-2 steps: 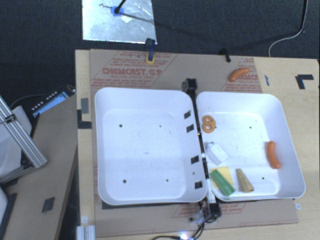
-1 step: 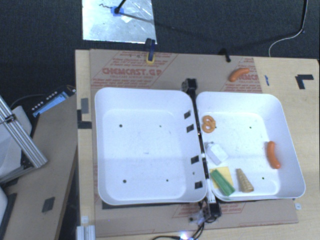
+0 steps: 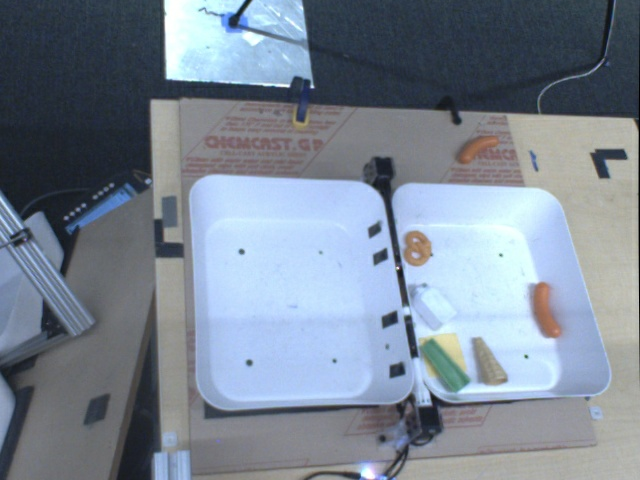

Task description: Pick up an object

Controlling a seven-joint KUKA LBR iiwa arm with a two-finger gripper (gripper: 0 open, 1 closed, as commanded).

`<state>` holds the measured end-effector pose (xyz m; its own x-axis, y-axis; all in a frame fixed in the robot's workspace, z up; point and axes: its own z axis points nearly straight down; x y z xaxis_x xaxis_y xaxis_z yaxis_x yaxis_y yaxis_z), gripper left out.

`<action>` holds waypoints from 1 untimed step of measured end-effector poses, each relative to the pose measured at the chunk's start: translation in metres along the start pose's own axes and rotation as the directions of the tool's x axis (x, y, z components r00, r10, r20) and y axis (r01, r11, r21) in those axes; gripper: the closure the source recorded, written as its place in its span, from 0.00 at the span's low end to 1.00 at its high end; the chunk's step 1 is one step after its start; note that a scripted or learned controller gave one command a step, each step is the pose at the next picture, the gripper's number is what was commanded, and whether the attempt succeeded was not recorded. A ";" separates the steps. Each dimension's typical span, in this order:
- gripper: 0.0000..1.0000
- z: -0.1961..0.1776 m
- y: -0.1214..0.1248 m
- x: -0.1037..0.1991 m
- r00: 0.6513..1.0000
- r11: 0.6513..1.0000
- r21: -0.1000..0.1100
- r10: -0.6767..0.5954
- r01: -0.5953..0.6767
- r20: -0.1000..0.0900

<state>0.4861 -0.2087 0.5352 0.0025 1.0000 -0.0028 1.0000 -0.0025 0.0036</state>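
Observation:
The right bin point(image 3: 560, 218) holds several small objects. An orange pretzel point(image 3: 416, 248) lies near its left wall. A white block point(image 3: 432, 306) sits below it. A green stick point(image 3: 444, 362) rests on a yellow piece point(image 3: 452, 345) at the front left, beside a tan cone point(image 3: 489, 360). An orange sausage point(image 3: 545, 309) lies by the right wall.
The left bin point(image 3: 205, 268) stands beside the right one, with black clips point(image 3: 380, 257) along the shared edge. A second orange sausage point(image 3: 477, 149) lies on the cardboard behind the right bin. A silver sheet point(image 3: 200, 28) is on the floor beyond the bench.

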 end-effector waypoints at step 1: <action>1.00 0.076 0.001 0.072 1.000 1.000 0.007 -0.012 0.012 -0.006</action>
